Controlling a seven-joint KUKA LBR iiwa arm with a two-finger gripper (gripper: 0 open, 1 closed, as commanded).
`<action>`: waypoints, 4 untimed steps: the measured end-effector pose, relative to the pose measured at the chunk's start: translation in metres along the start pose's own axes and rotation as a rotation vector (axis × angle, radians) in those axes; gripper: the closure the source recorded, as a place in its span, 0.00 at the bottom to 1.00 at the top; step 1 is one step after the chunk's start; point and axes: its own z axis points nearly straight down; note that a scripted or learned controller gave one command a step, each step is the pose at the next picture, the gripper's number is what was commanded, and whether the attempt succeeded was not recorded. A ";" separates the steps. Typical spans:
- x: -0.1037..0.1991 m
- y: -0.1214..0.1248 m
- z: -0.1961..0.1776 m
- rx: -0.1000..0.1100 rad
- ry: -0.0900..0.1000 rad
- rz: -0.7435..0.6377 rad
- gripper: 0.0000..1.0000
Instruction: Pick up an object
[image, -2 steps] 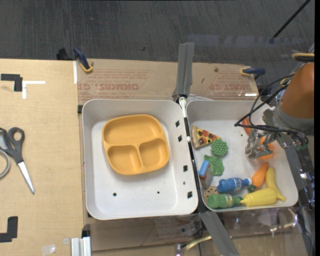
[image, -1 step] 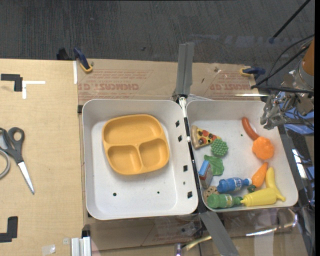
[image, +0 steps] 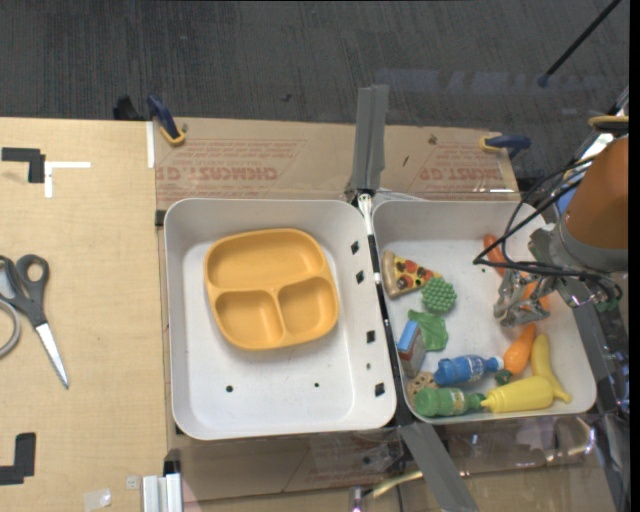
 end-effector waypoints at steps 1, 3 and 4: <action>-0.001 0.001 0.000 0.000 -0.002 -0.001 0.00; -0.005 0.000 -0.022 0.006 -0.012 -0.003 1.00; -0.017 0.022 -0.129 0.001 -0.002 0.091 1.00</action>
